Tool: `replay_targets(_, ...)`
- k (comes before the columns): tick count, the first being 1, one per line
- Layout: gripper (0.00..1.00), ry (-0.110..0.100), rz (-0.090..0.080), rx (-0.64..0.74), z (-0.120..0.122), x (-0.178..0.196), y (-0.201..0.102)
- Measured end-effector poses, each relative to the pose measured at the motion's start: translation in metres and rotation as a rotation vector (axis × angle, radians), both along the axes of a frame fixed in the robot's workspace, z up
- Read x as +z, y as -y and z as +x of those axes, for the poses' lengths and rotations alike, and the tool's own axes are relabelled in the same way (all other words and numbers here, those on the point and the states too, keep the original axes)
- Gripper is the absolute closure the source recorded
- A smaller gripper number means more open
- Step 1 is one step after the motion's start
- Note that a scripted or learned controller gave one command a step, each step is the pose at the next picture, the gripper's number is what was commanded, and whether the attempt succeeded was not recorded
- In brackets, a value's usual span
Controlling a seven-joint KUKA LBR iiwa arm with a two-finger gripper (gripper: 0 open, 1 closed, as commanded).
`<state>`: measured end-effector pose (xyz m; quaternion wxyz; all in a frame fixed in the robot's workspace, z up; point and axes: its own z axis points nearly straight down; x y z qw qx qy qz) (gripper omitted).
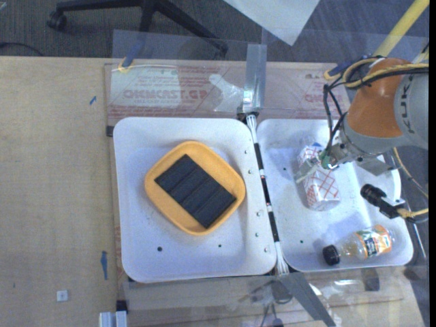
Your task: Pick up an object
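Note:
In the right bin [286, 244] lies a crumpled white packet with a red check pattern [320, 186]. A small clear bottle with a black cap and an orange label [360, 245] rests on its side near that bin's front edge. My gripper [327, 159] hangs over the right bin at the packet's upper right end, very close to it or touching it. The orange-banded wrist [378, 111] covers the bin's far right corner. In the left bin [136, 251] sits a yellow-orange dish holding a black ribbed slab [195, 189].
A grey bar [255, 80] stands upright behind the seam between the bins. The wooden bench [54, 182] stretches away on the left. Cables [334, 107] loop beside the wrist.

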<state>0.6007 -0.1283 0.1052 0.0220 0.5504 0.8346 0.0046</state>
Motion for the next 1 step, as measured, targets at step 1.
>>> replay_targets(1,0.00,-0.017,0.011,-0.053,0.0048,-0.0102,-0.0139)
